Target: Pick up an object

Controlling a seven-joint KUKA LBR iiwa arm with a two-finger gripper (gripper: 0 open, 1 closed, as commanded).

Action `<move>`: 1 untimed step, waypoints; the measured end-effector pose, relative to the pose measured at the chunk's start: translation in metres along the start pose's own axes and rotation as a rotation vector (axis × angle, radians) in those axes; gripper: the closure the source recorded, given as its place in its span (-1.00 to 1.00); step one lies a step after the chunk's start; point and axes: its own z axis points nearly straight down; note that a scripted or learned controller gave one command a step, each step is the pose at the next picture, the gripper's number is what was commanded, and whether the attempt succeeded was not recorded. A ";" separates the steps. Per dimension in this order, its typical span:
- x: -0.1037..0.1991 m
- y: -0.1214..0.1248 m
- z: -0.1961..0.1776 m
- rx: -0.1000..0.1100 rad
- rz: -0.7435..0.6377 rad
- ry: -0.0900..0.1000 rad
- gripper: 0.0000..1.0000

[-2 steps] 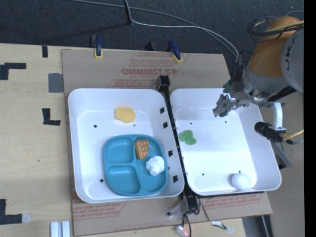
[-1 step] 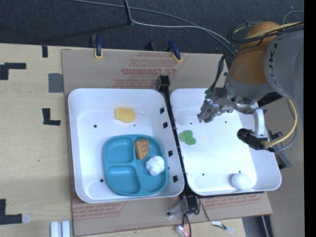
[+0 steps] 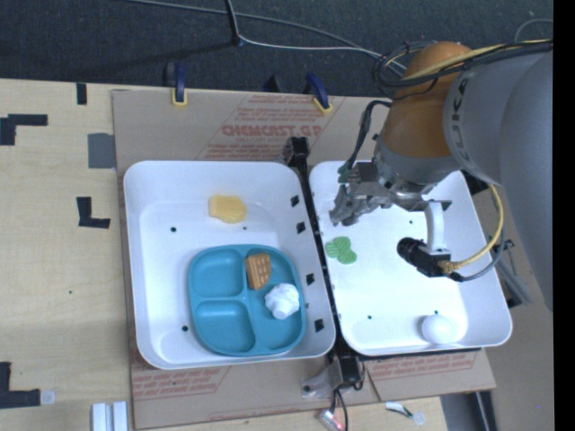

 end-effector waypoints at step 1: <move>0.049 -0.007 -0.015 -0.002 0.000 0.000 1.00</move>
